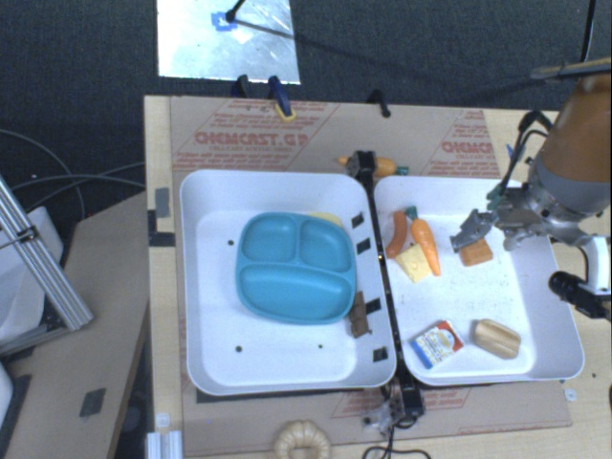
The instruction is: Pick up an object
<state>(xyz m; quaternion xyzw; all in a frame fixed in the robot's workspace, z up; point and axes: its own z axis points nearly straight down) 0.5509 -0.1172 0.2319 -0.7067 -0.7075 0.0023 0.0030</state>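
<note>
Jaws of the gripper [475, 235] pinch an orange-brown block [476, 252] above the right bin [564, 352], toward its far edge. Nearby lie a carrot [425, 244] and cheese wedge [414, 264]; a blue plate [295, 267] sits mid left bin [206, 352].

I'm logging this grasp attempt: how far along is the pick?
Done: the arm has reached over the right bin, its gripper at an orange-brown block. In hand: nothing clearly lifted. Left: secure and raise it; carrot, cheese wedge, packet and bread roll lie untouched.

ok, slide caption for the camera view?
Tool over an orange block in the right bin; blue tray in the left.
</note>
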